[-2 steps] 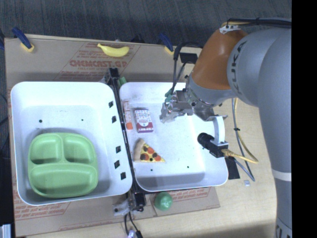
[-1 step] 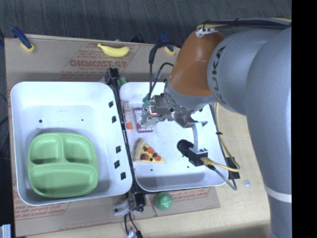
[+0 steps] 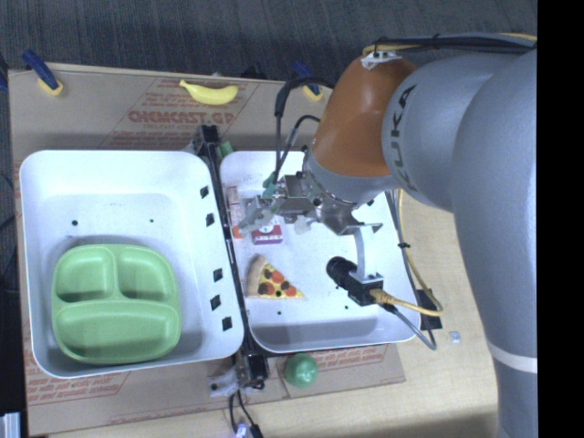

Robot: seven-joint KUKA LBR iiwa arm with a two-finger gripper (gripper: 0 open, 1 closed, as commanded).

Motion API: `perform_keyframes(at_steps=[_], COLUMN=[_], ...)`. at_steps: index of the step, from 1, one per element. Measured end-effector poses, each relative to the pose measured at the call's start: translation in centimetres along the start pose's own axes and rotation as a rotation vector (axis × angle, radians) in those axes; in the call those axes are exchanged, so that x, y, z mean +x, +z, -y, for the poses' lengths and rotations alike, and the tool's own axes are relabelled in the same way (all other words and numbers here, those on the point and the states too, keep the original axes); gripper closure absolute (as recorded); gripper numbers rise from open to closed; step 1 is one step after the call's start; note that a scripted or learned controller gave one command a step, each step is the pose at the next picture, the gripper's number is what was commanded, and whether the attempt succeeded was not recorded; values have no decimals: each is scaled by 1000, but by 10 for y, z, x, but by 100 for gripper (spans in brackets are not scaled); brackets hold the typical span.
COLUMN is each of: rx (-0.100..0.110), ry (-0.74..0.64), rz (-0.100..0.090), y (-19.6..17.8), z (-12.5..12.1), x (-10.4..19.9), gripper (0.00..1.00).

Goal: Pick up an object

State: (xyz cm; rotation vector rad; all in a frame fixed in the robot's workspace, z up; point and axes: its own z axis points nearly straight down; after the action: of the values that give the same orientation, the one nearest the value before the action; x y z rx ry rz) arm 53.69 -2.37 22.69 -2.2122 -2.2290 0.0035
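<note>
arm (image 3: 438, 126): you see the grey arm with its orange band coming in from the right and covering much of the right bin's upper half.
left bin (image 3: 55, 181): white and shallow, holding the green divided tray.
right bin (image 3: 315, 331): white, just beside the left one; this is where your candidates lie.
green tray (image 3: 114, 304): three compartments, sitting in the left bin's lower half, well apart from the gripper.
gripper (image 3: 269, 203): low over the upper left part of the right bin, near the divider; you cannot tell whether it is spread or closed, and nothing is visibly held.
pizza slice (image 3: 271, 281): toy slice flat on the right bin's floor, just below the gripper, apart from it.
red and white item (image 3: 266, 235): small, lying right under the gripper; too cluttered to say if they touch.
banana (image 3: 210, 90): on the cardboard above the bins.
green ball (image 3: 300, 369): outside the bins, below the right one.
progress: you should judge the pick as not yet made; grasp and lift remain.
</note>
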Motion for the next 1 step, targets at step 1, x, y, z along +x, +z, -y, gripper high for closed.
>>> perform_keyframes(at_steps=[1], rx=[3], ry=[1], rz=[0], y=[36], z=[-23], x=[-25], gripper=[0])
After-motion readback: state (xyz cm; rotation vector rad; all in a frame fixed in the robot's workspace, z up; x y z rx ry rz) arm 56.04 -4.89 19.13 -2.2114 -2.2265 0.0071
